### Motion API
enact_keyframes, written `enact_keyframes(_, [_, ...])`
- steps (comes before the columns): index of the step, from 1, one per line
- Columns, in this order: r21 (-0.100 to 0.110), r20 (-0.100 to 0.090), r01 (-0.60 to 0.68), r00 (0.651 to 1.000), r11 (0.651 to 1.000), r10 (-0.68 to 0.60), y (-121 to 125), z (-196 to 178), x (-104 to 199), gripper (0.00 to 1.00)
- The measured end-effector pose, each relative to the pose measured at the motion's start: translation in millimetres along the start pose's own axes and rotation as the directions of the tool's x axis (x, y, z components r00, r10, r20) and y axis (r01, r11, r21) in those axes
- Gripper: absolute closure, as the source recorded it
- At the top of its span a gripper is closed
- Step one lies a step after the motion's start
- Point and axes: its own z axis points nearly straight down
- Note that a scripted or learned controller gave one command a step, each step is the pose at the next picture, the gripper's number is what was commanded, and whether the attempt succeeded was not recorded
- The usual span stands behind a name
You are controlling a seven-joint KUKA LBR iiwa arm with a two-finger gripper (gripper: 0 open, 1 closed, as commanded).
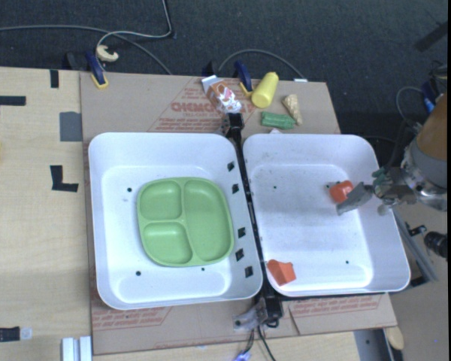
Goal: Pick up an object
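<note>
Right bin point(308, 224), the landmark: two orange objects. One orange piece point(340, 192) lies near its right wall, touching or just left of the gripper point(353, 199); whether the jaws are released or clenched cannot be told. The second orange block point(281, 271) sits near its front wall. Left of it, one bin holds one green divided plate point(185, 221).

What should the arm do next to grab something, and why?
Probably edge the gripper slightly left and down over the orange piece in the right bin. That piece lies right at the gripper's tip, by far the nearest thing; the other orange block sits off at the bin's near edge. Whether the piece is already touched is unclear.
</note>
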Motion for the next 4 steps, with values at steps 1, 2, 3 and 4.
enact_keyframes(1, [-0.004, 0.001, 0.000, 1.000, 1.000, 0.000, 36, 137, -37, 0.00])
enact_keyframes(2, [-0.009, 0.002, 0.002, 1.000, 1.000, -0.002, 102, 140, 12, 0.00])
enact_keyframes(3, [-0.004, 0.003, 0.000, 1.000, 1.000, 0.000, 146, 71, -38, 0.00])
enact_keyframes(4, [-0.004, 0.003, 0.002, 1.000, 1.000, -0.002, 149, 141, -37, 0.00])
